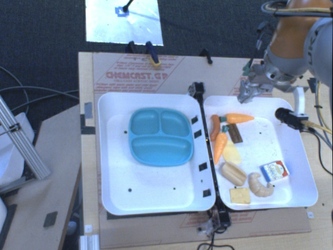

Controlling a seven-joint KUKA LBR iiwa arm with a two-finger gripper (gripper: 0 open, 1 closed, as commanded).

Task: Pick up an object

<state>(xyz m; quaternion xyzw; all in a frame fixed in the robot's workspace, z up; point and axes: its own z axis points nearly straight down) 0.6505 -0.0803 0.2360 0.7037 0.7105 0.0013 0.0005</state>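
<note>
Cardboard (140,74) printed with red lettering covers the bench top, and the two shallow white bins sit on it side by side, joined by a black strip with clips down the middle. The left bin (114,186) holds a blue divided plate (158,137). The right bin (299,155) holds the toy food: an orange carrot (239,118) near the far wall, a second carrot (221,146) beside the divider, a brown sausage (215,127), a dark chocolate bar (235,133), a pale yellow piece (232,153), a bread roll (233,173), a croissant (260,185), a cracker (240,195) and a small red, white and blue carton (274,171).

The gripper (250,94) hangs over the far edge of the right bin, above the carrot and apart from it (whether its jaws are parted I cannot tell), with nothing visibly between them.

Beyond the bench lies dark carpet with a shiny metal sheet (124,13) on it. Cables and an aluminium rail (18,139) stand at the left.
</note>
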